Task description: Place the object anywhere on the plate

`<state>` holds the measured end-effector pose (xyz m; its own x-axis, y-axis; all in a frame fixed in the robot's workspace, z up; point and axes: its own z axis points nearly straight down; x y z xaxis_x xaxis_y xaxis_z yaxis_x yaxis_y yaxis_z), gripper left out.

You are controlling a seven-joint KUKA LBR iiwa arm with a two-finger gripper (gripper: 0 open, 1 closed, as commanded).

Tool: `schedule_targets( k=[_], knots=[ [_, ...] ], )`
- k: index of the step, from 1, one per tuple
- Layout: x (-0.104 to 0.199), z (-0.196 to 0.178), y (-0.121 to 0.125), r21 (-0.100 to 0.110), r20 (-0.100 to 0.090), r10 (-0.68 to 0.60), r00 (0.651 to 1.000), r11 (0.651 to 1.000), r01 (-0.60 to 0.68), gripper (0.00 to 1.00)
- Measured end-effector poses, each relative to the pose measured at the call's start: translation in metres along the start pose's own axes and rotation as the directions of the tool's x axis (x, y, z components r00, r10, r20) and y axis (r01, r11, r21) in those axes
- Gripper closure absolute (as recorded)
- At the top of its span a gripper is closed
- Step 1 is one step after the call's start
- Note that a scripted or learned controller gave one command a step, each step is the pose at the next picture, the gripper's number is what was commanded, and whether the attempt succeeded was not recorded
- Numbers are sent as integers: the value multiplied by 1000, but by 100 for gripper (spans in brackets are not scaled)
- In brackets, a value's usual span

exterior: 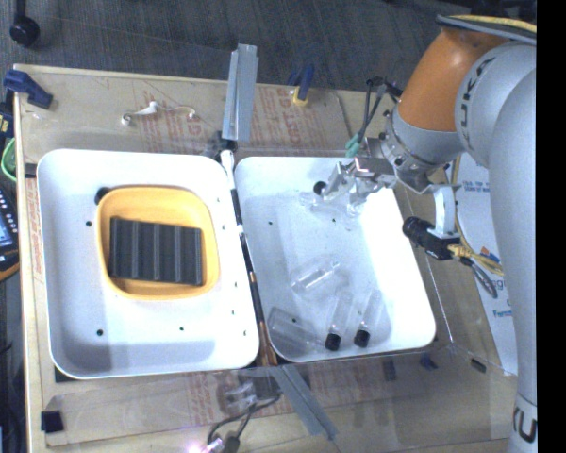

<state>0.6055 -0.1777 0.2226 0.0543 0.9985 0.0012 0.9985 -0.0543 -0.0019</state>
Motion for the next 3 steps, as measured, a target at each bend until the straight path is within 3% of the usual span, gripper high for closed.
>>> schedule_targets(
  k=[1,2,3],
  knots=[
    [74,33,-9,2,0,-196,981,981,196,100],
    [167,32,-27,3,0,-370,929,929,370,100],
    [167,32,-27,3,1,-370,929,929,370,0]
  ],
)
